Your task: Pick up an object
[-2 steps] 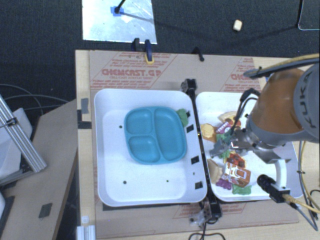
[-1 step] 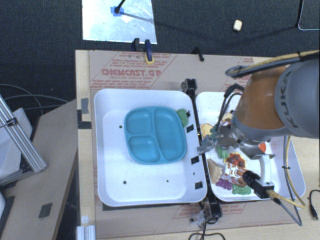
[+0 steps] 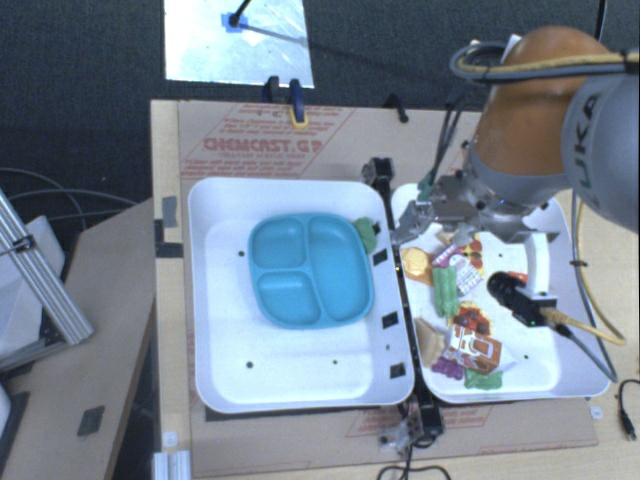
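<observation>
Hovering low over right bin (image 3: 560, 363), pincer (image 3: 437, 230) hangs above the upper-left toys, placed for a grab. Fingers' spread: cannot tell. Pile (image 3: 462, 318) lies loose in bin. Blue tray (image 3: 308, 270) fills left bin (image 3: 220, 368).

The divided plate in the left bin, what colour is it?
Light blue. The divided plate shows plainly in the camera view, against the white left bin.

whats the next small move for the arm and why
Probably lower straight down toward the green pickle-shaped toy. The gripper hangs over the upper left of the right white bin, above the toy pile, with nothing seen held.
</observation>
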Robot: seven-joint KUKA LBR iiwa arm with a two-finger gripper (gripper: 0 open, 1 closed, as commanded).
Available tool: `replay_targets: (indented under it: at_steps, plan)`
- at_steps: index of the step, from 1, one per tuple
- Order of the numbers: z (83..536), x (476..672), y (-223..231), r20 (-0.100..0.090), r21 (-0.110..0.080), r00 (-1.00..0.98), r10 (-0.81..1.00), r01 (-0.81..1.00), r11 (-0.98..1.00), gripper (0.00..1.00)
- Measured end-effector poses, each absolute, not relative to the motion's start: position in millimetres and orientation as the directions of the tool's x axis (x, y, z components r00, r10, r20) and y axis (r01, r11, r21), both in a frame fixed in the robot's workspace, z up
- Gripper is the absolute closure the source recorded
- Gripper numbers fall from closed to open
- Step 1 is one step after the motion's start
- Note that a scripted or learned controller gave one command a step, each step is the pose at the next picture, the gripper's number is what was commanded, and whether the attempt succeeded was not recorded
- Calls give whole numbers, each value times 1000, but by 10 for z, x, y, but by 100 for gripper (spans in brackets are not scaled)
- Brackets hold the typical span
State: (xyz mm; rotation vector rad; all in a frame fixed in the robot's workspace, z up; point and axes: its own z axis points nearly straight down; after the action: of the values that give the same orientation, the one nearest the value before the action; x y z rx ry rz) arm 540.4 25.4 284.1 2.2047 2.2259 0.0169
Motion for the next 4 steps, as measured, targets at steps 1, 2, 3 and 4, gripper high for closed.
replay_targets:
  at_steps: [1, 2, 3, 4]
  plan:
    - [2073, 4961, 143, 1, -5, 0, 1000, 1000, 0, 0]
    - [1831, 5397, 138, -1, 3, -5, 1000, 1000, 5, 0]
    - [1847, 5382, 33, 0, 2, 0, 1000, 1000, 0, 0]
    - [2769, 5304, -356, -2, 11, 2, 1000, 1000, -2, 0]
